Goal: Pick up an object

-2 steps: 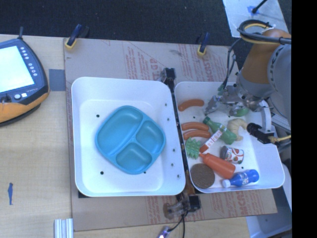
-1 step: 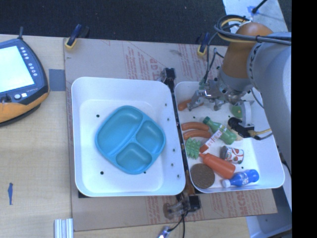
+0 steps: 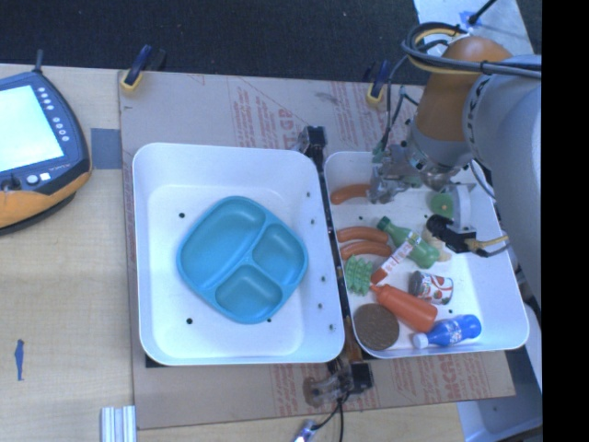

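**Gripper hovers over a crowded bin**

The left bin (image 3: 147,247) holds a blue divided plate (image 3: 242,259). The right bin (image 3: 502,339) is packed with small toys: an orange carrot (image 3: 405,308), a brown disc (image 3: 376,326), hot dogs (image 3: 364,239), a green bottle (image 3: 409,243) and a blue bottle (image 3: 451,331). The gripper (image 3: 394,180) sits low at that bin's far end, near an orange sausage (image 3: 350,193); whether its fingers are spread or closed I cannot tell. The items touch and overlap, so a closing grasp may nudge neighbours or slip off a rounded toy.
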{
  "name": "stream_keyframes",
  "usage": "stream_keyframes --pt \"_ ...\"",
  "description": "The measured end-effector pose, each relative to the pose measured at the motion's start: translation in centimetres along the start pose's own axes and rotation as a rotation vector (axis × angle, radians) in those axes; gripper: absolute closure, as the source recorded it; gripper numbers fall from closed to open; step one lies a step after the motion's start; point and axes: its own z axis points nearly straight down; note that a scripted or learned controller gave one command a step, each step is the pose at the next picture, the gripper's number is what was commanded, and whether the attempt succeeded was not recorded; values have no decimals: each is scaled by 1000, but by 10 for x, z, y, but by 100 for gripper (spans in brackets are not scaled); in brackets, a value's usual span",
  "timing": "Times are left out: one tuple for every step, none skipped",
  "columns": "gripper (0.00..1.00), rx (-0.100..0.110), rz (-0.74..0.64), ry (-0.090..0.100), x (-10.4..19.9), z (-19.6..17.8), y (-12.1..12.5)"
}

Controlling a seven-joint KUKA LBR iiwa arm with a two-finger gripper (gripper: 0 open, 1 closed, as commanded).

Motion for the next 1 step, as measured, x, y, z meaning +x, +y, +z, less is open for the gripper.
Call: stream_keyframes --pt "0 0 0 0 0 0 0"
